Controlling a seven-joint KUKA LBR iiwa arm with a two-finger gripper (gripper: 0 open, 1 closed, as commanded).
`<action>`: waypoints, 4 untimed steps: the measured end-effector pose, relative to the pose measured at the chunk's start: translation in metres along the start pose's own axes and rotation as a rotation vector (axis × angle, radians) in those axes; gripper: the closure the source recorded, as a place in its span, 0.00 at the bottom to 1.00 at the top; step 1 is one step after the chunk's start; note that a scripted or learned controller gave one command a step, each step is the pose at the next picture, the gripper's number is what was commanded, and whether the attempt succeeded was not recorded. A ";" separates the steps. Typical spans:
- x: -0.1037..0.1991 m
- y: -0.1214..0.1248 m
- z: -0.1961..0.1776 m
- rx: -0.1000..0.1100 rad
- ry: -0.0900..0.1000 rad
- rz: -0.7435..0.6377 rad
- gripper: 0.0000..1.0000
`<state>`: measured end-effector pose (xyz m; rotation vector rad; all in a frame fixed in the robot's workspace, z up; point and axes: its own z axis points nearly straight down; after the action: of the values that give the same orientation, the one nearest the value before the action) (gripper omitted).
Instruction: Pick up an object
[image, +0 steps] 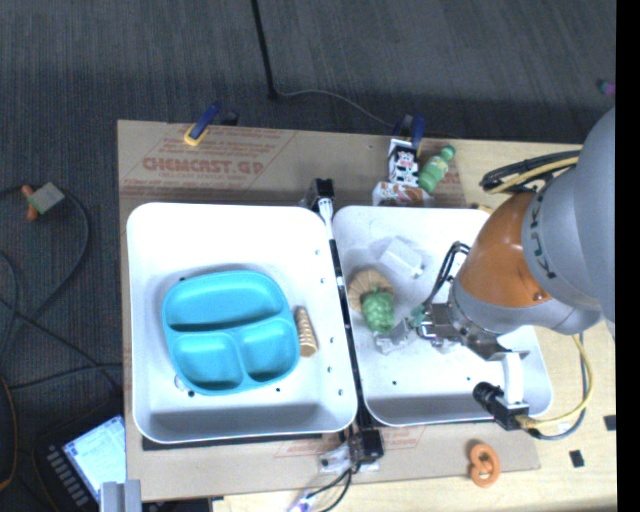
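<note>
The claw (405, 330) is low in the right bin (440, 400), beside a green toy (378, 309). I cannot tell its state.

Robotics lab or test cell. Grey carpet floor (450, 50) with loose black cables (60, 330) trailing across it. Worktop (200, 165) is a plywood board printed with a maker's stencil, held by clamps (203, 123) on its far edge. Two white bins (140, 300) left of the jaws. Industrial arm (560, 250) overhead.
</note>
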<state>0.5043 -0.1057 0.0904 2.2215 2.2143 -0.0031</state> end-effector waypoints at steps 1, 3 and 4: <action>0.012 -0.020 -0.094 0.002 0.004 -0.003 0.00; -0.009 -0.004 -0.018 0.004 0.005 -0.003 0.00; 0.001 -0.015 -0.016 0.005 0.005 -0.002 0.00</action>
<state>0.4890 -0.1044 0.1065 2.2238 2.2216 -0.0030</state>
